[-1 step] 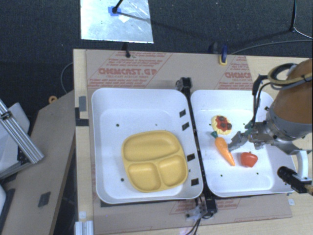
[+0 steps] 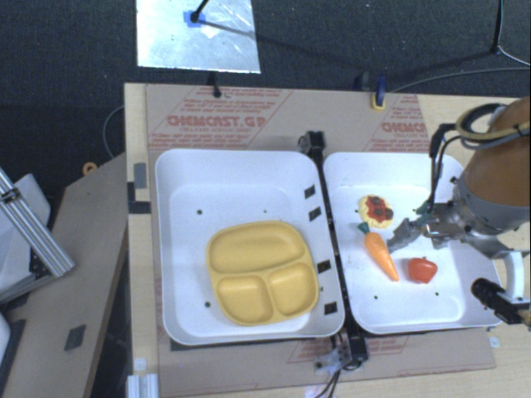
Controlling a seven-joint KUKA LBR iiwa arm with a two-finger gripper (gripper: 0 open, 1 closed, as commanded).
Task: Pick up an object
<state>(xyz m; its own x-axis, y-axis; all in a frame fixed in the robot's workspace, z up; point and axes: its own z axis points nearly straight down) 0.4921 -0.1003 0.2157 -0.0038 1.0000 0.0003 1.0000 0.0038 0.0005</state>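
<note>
The likeliest target is the carrot (image 2: 381, 255), lying flat and slantwise on the floor of the right bin (image 2: 440, 309), leafy end up-left, tip down-right; it looks like a moulded plastic toy, so I judge it light, rigid and smooth, apt to roll or squirt out of a pinch; the best hold would be across its thick upper half, fingers closing square to its long axis. Just right of the carrot's tip sits a small red tomato (image 2: 422, 269), rounder and harder to trap; above the carrot, almost touching its leaves, lies a flat pizza slice (image 2: 377, 211), too thin to pinch easily. The end effector (image 2: 408, 234) hangs just right of the carrot's upper half; whether it is spread or pressed together I cannot tell. Left of the carrot, in the left bin (image 2: 178, 247), rests a yellow divided plate (image 2: 262, 272); both bins stand on the worktop (image 2: 274, 110).
</note>
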